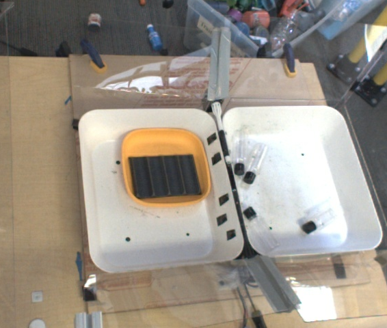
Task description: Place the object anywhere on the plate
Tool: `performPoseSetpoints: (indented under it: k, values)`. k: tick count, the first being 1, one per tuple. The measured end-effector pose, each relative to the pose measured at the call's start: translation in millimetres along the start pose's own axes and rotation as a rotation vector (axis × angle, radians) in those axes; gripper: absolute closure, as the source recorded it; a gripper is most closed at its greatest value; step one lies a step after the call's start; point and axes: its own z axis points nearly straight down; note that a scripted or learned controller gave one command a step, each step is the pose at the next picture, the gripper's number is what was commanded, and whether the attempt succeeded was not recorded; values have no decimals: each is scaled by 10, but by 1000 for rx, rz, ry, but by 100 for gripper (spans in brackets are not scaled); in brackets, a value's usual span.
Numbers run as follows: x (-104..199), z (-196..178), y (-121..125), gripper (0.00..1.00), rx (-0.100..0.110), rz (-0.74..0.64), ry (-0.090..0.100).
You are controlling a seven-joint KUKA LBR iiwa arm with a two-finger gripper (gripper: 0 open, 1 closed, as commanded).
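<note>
An orange square plate (133, 147) lies in the left white bin (104, 210). A black ridged rectangular object (165, 176) rests flat on the plate, covering most of its lower half. In the right white bin (316, 135) lie several small clear vials with black caps: two near the bin's left wall (254, 162), one black cap lower down (249, 212), and one toward the front right (315, 221).
A row of small black tabs (222, 198) runs along the seam between the bins. A metal bar (219, 63) stands behind the seam. A clear tub of colourful toys (269, 5) sits beyond the bench, and clamps (289, 63) hold its back edge.
</note>
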Motion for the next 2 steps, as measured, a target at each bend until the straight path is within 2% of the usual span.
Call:
performPoseSetpoints:
  k: [1, 2]
  values:
    - [-15, 1, 11, 100, -3, -61, -1]
    - [-77, 6, -13, 100, -2, -419, -2]
